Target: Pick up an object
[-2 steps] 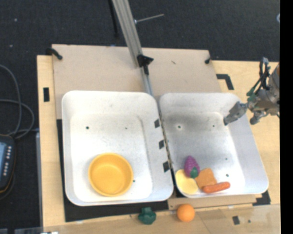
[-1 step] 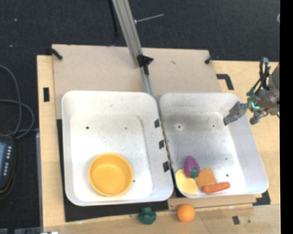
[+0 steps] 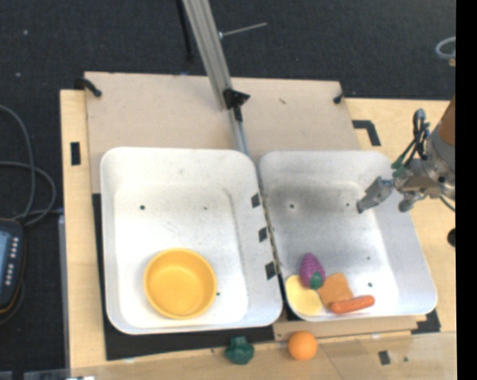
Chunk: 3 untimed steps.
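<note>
White shallow plastic bins sit side by side: left bin, right bin. Yellow round plastic bowl rests at the left bin's near end. Grey two-finger gripper hovers over the right bin's right side, nothing between its fingers, which stand apart. Toy pile lies well apart from it at the near-left corner: pale yellow piece, purple grape-like toy, orange carrot.

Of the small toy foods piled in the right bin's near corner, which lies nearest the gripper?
The purple toy, at the pile's top, closest to the gripper; the orange wedge, pale yellow disc and red-orange carrot lie below it.
</note>
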Motion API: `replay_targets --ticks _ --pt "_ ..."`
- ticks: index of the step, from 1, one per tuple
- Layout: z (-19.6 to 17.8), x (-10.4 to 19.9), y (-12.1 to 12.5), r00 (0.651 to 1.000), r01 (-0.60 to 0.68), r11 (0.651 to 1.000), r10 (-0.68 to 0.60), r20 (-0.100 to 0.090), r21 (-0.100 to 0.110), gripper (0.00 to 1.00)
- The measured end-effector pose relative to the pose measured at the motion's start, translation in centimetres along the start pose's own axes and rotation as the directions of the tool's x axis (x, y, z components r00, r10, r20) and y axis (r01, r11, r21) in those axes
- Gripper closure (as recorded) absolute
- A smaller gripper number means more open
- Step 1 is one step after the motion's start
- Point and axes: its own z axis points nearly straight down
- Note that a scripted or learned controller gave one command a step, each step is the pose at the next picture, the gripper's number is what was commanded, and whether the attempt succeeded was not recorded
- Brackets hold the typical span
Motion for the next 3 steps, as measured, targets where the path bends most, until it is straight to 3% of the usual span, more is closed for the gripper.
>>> replay_targets --ticks 2,3 --pt "8.8 -0.6 0.1 1.000 -0.001 1.000 0.001 0.000 0.004 0.00" --pt "7.4 -0.7 0.3 1.000 -0.004 1.000 0.004 0.000 -0.004 1.00"
